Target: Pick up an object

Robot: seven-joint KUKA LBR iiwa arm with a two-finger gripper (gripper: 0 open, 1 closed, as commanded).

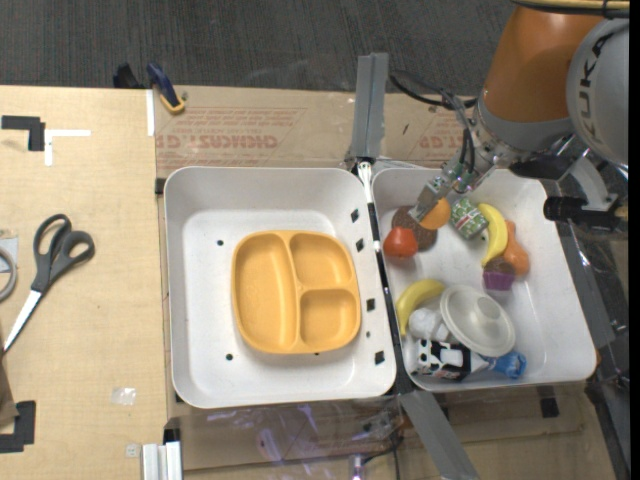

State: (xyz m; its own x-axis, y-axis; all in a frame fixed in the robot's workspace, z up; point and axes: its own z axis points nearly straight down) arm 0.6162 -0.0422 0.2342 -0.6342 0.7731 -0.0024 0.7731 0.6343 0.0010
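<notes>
Beside the round red ball (400, 242) hovers the claw (440, 200).

Glossy white plastic bins (190, 298), matt orange plastic tray (296, 292), pale wood bench (80, 348), metal-bladed scissors (40, 273)

Two white bins — the left bin (190, 268) carries one orange divided plate (296, 291). The right bin (560, 338) carries two bananas (493, 230) (416, 296), one red fruit (400, 242) and one white bowl (478, 319). One pair of scissors (45, 263) lies on the bench (80, 358).
</notes>
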